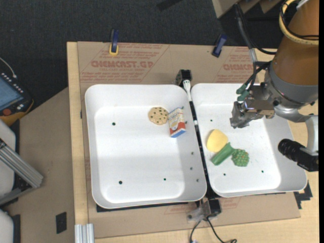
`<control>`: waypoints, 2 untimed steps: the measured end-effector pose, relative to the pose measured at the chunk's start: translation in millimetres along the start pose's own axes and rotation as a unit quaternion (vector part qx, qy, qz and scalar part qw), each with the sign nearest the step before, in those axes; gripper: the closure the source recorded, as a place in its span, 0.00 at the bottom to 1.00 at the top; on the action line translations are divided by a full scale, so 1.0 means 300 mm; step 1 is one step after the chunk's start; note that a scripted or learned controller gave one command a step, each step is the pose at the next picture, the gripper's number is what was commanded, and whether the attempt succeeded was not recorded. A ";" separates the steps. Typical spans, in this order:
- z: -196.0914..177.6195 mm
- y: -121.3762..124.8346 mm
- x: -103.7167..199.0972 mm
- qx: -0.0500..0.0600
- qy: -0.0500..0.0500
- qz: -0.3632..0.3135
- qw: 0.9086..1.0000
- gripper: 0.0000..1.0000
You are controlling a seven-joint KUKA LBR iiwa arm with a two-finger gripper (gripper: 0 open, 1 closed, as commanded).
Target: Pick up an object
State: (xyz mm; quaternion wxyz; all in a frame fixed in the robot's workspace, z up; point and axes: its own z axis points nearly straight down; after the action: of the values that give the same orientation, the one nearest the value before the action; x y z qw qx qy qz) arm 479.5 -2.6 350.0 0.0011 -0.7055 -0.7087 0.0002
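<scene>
Objects to choose from lie in both bins. In the right bin (283,181) a yellow piece (216,139), a green stick (221,155) and a small broccoli head (240,158) sit bunched together, touching or nearly so, near the wall that divides the bins. In the left bin (101,151) a cookie (158,115) and a little carton (177,122) lie close together toward the far right corner, the carton tipped at an angle.

The jaws (240,119) hang over the right bin, up and to the right of the yellow piece and apart from it, with nothing between them; whether they are spread or pressed together cannot be told from this slant. That position suggests the arm is aiming at the cluster below. Because the three items crowd each other, a descent there could well nudge a neighbour rather than trap one cleanly.

Both bins rest on a cardboard sheet (131,59) clamped to the surface, likely to keep them from sliding.
</scene>
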 end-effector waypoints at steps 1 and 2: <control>-0.050 0.001 0.162 -0.003 0.000 -0.001 1.000 1.00; -0.219 0.002 0.295 -0.004 0.001 -0.001 1.000 1.00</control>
State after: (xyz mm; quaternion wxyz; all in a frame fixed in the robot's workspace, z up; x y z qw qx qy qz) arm 479.8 85.7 416.0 -0.0016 -0.7051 -0.7091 -0.0034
